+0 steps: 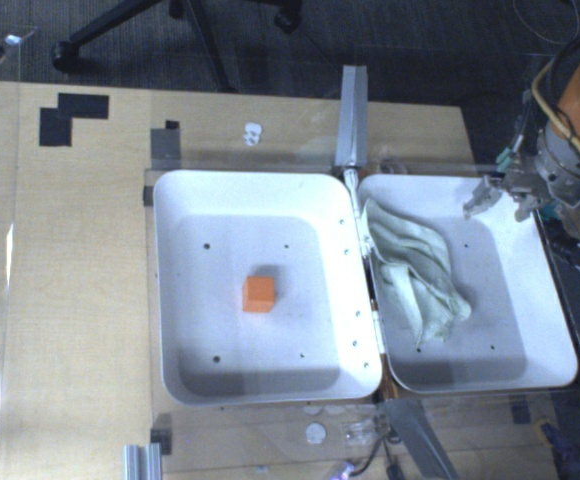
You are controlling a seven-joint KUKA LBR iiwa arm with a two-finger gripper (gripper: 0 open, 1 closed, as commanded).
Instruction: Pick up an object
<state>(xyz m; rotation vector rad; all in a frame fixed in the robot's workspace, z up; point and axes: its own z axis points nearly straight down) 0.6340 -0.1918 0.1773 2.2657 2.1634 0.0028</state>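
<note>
Orange cube sits near the middle of the left bin, alone on its floor. A crumpled pale cloth lies in the left half of the right bin. The end effector hovers over that bin's far right corner, fingers spread, gripping nothing.

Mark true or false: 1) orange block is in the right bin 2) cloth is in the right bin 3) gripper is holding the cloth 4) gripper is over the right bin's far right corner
1) False. The orange block sits in the left bin.
2) True. The crumpled cloth lies in the right bin, against its left wall.
3) False. The gripper is apart from the cloth, nothing between its fingers.
4) True.
</note>
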